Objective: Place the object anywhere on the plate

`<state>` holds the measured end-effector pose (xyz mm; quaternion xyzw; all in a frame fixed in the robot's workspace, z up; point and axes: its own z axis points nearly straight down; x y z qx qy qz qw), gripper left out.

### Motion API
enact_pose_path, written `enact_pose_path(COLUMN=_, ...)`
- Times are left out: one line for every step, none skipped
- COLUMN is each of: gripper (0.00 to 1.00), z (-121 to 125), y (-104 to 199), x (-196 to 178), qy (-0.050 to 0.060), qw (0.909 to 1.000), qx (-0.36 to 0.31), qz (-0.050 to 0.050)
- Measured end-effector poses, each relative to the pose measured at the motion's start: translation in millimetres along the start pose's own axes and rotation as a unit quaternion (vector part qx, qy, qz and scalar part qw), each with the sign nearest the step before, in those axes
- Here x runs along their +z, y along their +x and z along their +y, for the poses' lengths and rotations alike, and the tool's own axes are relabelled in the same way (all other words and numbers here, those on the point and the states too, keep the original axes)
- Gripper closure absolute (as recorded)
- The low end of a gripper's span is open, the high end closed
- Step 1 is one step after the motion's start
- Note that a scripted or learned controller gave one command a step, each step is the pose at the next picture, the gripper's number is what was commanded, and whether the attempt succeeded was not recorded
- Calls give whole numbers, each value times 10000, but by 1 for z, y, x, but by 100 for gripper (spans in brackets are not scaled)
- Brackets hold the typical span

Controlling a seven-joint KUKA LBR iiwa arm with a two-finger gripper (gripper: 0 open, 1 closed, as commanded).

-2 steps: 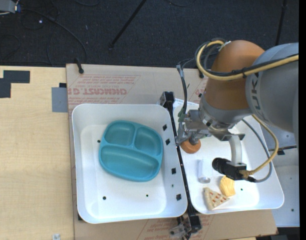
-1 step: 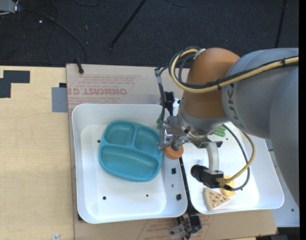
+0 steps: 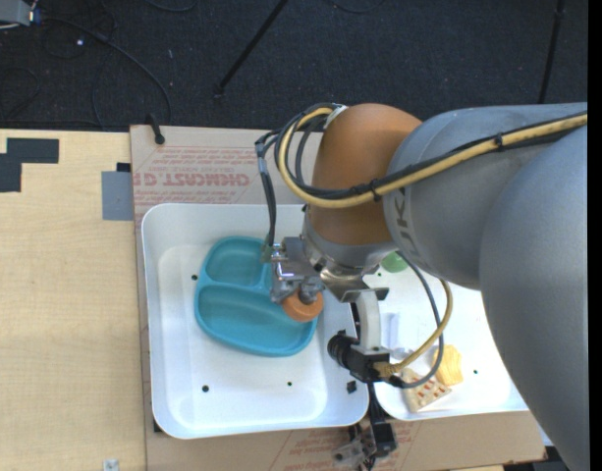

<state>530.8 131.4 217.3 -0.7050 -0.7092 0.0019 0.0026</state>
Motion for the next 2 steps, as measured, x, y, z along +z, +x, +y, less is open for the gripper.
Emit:
enact_pose_path(gripper=100, z=-11, y=50, x=3, qy=-2, qw=10000, qx=1, qz=-3)
enact_pose_path(gripper=0, z=-11, y=47, x=3, qy=-4, qw=10000, qx=22, qz=-12)
